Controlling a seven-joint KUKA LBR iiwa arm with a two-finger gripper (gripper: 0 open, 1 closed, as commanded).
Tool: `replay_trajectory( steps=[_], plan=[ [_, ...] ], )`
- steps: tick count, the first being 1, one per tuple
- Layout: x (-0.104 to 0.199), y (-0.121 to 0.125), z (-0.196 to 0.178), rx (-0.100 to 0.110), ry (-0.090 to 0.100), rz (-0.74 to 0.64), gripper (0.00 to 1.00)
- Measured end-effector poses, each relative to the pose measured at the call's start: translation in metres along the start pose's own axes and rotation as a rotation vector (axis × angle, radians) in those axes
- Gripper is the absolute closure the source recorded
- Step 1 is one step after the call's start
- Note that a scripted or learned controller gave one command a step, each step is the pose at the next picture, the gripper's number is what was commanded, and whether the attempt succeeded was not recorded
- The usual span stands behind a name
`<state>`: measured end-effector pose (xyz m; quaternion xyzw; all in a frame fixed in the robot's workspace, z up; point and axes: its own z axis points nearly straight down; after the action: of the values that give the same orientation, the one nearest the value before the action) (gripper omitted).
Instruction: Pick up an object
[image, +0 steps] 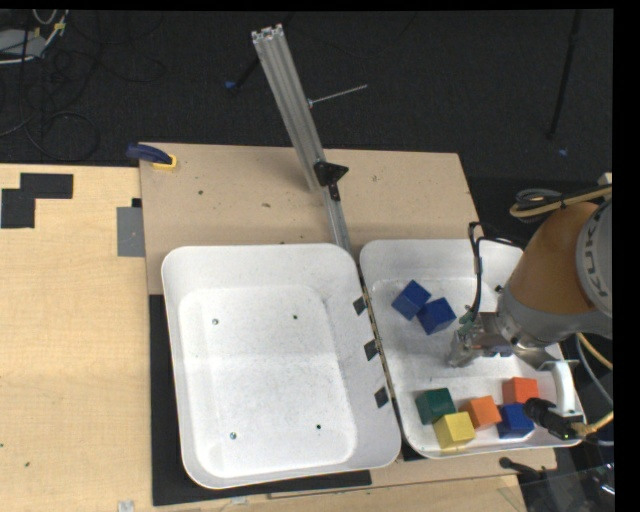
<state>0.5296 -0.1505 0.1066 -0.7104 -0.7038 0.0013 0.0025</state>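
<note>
My gripper (463, 350) hangs low over the middle of the right bin (395, 262), reaching in from the right under the orange-banded wrist. Two blue cubes (423, 307) lie touching each other just up and left of it. Along the bin's front edge sit a green cube (435, 404), a yellow cube (456, 429), an orange block (484, 410), a blue block (515, 421) and a red-orange block (521, 389). I see nothing between the gripper's tips, which are small and dark against the bin floor.
The left bin (262, 360) adjoins the right one, joined by black clips (370, 350). A slanted aluminium rail (297, 110) rises behind the bins. The bench's wooden board (250, 195) extends behind and to the left.
</note>
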Motion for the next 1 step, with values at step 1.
replay_trajectory(
  steps=[1],
  plan=[
    [-0.0064,0.0042,-0.0442,-0.007,-0.002,-0.001,1.00]
  ],
)
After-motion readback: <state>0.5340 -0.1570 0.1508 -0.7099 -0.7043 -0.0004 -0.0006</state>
